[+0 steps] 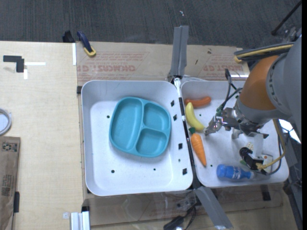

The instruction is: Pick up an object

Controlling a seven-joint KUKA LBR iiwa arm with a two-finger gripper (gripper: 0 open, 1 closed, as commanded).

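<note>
The right bin (218, 176) holds a yellow banana (193, 118), an orange carrot (199, 149), an orange-red sausage-shaped piece (198, 101) near its far edge and a blue bottle (233, 172) lying along its front wall. My gripper (211, 128) hangs in this bin, just right of the banana's lower end and above the carrot's top. Its metal fingers point left toward the banana. Nothing shows between them. The grey arm with its orange band (256, 87) covers the bin's right part.
The left bin (91, 143) holds a blue three-compartment plate (140, 126). A divider ridge (184, 133) separates the two bins. Cables and a black-and-white connector (250, 157) hang below the wrist, near the bottle. Cardboard and a tape roll (3, 122) lie on the bench at left.
</note>
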